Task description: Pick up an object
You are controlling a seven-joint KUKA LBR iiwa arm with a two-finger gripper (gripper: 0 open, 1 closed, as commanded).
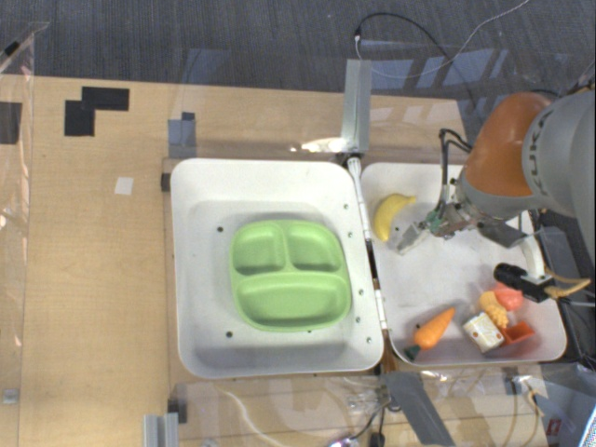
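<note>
1. Bins: two, white, side by side. The left bin [186, 277] holds one green tray [291, 273] with three compartments, two small on the far side and one long on the near side.
2. The right bin [438, 273] holds the loose items: one banana [391, 214], one carrot [434, 328], and a small cluster at the near right corner.
3. That cluster looks like four pieces: a pink one [507, 297], a yellow-orange one [494, 311], a white block [482, 332] and a red piece [518, 334]. They lie touching or nearly so, and what each is cannot be told.
4. One arm [535, 156] reaches in from the right, its orange band over the far right of the right bin.
5. One gripper [410, 237] hangs low over the right bin, just beside the banana on its near right side. One grey finger [412, 236] points left toward the banana; how far the fingers are apart cannot be told, and nothing shows between them.
6. The carrot lies well apart from the gripper, near the bin's near edge.
</note>
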